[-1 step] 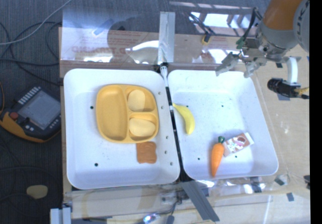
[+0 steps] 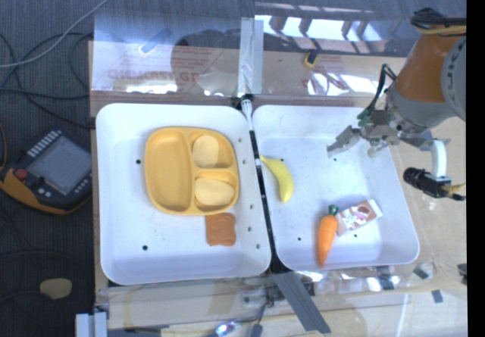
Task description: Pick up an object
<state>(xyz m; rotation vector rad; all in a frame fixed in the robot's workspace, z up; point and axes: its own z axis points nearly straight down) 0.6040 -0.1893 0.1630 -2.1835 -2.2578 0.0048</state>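
Two shallow white bins sit side by side on the bench: the left bin (image 2: 114,199) and the right bin (image 2: 394,199), which meet along a central divider. The left bin holds a yellow divided tray (image 2: 168,170) with two pale round food items resting in its two smaller compartments, and a brown toast-like piece (image 2: 221,229) lying just below the tray, near the divider. The right bin holds three loose objects. A banana (image 2: 280,176) lies close to the divider in the bin's left half. A carrot (image 2: 326,236) lies toward the bin's lower edge, leafy end up, and a small white carton (image 2: 358,216) lies tilted just beside it on the right, touching or nearly touching the carrot's top. The gripper (image 2: 355,138) hangs above the upper right area of the right bin, well apart from all three objects. Its jaws stand spread apart with nothing between them. The arm's orange band (image 2: 420,63) shows at the right edge.
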